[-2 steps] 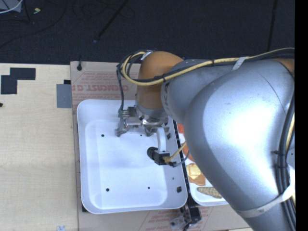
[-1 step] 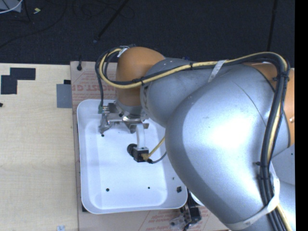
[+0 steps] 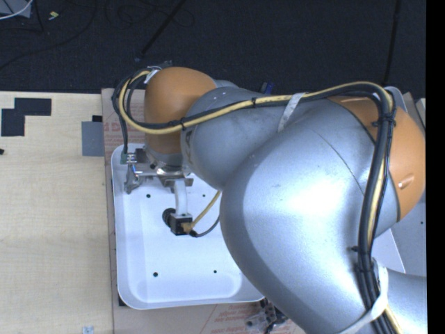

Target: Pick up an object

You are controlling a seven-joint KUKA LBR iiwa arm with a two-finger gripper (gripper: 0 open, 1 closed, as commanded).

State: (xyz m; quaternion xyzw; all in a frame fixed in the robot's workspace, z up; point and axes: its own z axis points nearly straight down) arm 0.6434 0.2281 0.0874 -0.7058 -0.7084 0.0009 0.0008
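Note:
My gripper hangs over the far end of the left white bin, just below the orange wrist band. It points down toward the bin floor, close to the bin's far left corner. The wrist and arm body hide the gripper's tips from the camera. No loose object shows on the visible part of the bin floor, which has a few small dark holes.
The large grey arm crosses from the right and covers the right bin and the right side of the left bin. A pale wooden bench with black and grey patches lies to the left.

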